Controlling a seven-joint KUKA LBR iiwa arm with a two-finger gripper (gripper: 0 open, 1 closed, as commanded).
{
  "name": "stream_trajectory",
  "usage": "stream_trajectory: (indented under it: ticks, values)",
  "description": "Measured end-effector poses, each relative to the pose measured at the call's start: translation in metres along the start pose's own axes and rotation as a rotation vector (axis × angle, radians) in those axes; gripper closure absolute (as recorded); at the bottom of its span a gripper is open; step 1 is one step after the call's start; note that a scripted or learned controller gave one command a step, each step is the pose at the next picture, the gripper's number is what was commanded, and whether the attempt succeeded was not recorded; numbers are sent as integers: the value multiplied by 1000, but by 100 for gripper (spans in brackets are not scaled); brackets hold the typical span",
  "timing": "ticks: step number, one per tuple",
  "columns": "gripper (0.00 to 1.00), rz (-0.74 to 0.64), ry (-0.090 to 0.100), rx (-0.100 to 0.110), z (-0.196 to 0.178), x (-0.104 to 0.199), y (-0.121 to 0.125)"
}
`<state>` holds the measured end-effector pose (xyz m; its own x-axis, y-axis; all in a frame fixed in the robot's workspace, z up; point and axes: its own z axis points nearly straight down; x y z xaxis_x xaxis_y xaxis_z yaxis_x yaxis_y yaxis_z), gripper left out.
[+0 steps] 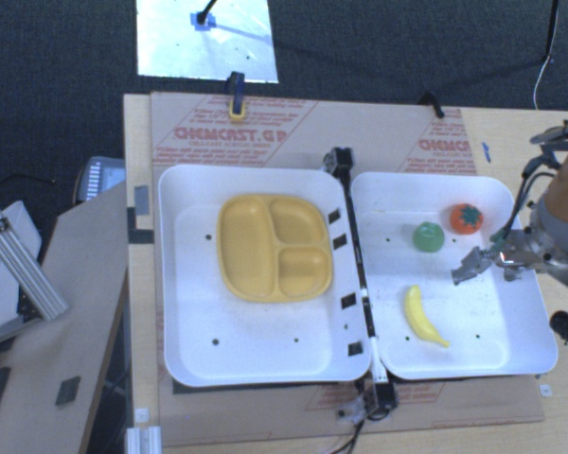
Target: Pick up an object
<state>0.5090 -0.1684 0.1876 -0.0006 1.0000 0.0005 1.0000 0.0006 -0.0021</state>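
Most of the arm (560,206) is cut off at the right edge, so only its grey wrist and some loose cabling are visible. The jaws (477,265) hang over the right bin (511,343), pointing left and slightly downward — their tips are blurred and small, and I cannot tell whether they are parted or closed. Nothing is visibly between them.

Taking the right bin as the landmark: a green ball (429,236) sits in its upper middle, an orange-red tomato-like fruit (466,218) lies just beside the ball toward the bin's far right corner, and a yellow banana (423,316) lies in its lower middle, tilted. The jaws sit right of the banana and below the ball, apart from both.

Left of that bin, touching along a black clipped seam, is the left bin (185,339), holding a yellow divided plate (273,248) — three compartments, all bare. Both bins rest on the surface (303,126), which has red lettering on it.
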Motion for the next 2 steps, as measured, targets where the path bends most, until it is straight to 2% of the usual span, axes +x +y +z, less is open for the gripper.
stream_trajectory:
  ticks: [1,2]
  values:
    - [0,0,1,2,61,3,-6]
    - [0,1,0,-1,105,3,-6]
